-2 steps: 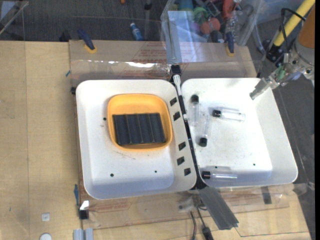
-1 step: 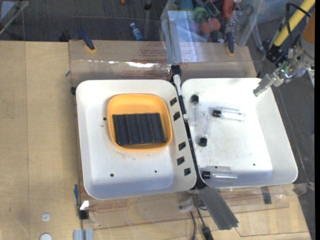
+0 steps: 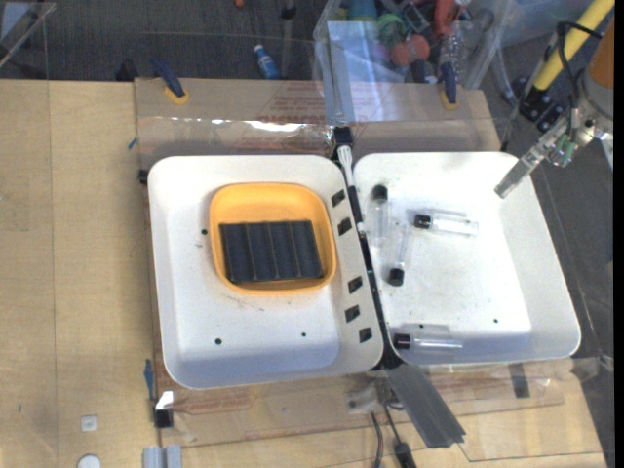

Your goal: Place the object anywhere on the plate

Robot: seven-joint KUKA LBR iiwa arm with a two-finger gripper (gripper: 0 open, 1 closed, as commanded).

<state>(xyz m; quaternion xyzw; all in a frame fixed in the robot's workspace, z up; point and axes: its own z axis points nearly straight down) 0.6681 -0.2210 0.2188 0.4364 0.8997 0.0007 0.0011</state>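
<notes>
Overhead, two white bins sit side by side on the desk. The left bin (image 3: pixel 185 330) carries an orange plate (image 3: pixel 271 203), set a little toward its far edge and roughly centred between its sides; on the plate lies a dark ribbed block (image 3: pixel 271 251), flat, filling most of the plate's floor and reaching its near rim. The right bin (image 3: pixel 507 300) holds several small clear vials with black caps: one (image 3: pixel 444 223) lying on its side near the middle of the far half, one (image 3: pixel 378 199) close to the bin's left edge near the far corner, one (image 3: pixel 397 264) just nearer along that same left side, and one (image 3: pixel 421 340) lying at the near edge by the left corner. The vials lie apart from each other, and none touches the plate. The gripper (image 3: pixel 508 185) hangs at the right bin's far right corner, its slim grey tip slanting down over the rim, with the arm (image 3: pixel 575 37) rising toward the upper right; whether the jaws are wide or narrow I cannot tell, and nothing is visibly between them. Beyond the far edges of the bins stands a clear box (image 3: pixel 409 27) of mixed coloured items.
</notes>
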